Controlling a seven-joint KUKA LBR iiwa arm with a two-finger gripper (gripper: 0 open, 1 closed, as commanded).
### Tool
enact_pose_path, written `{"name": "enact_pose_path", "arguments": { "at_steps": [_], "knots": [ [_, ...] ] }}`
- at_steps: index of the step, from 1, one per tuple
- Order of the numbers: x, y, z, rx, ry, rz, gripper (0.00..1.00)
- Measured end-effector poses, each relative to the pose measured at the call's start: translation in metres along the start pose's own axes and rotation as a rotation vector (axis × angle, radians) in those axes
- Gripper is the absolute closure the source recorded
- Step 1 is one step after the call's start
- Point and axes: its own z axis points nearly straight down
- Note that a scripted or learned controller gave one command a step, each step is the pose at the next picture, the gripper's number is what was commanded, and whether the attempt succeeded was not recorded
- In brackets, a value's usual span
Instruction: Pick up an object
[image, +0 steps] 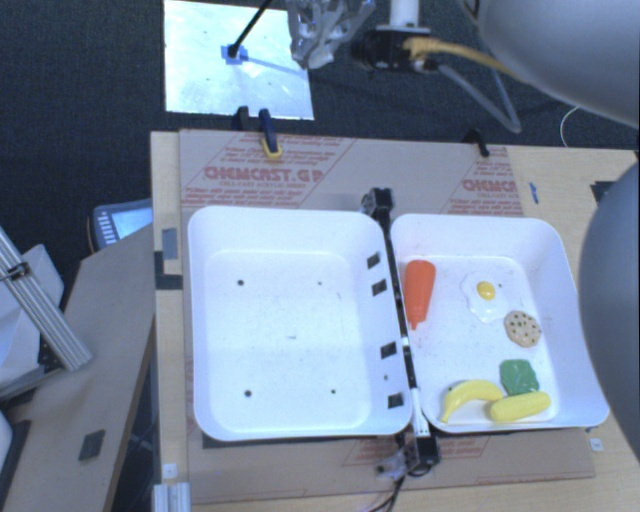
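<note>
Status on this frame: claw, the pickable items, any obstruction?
Claw high beyond the bins' far edge, carrying nothing. Carrot, fried egg, cookie, banana untouched in right bin. Nothing blocking them.

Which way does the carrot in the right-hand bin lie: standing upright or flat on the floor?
Flat. The carrot lies lengthwise on the right bin's floor beside the divider, broad end toward the far wall, tip pointing nearer.
</note>
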Motion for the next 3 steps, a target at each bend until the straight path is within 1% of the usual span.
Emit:
{"name": "enact_pose_path", "arguments": {
  "at_steps": [3],
  "knots": [
    [0.0000, 0.0000, 0.0000, 0.000, 0.000, 0.000, 1.00]
  ]
}}
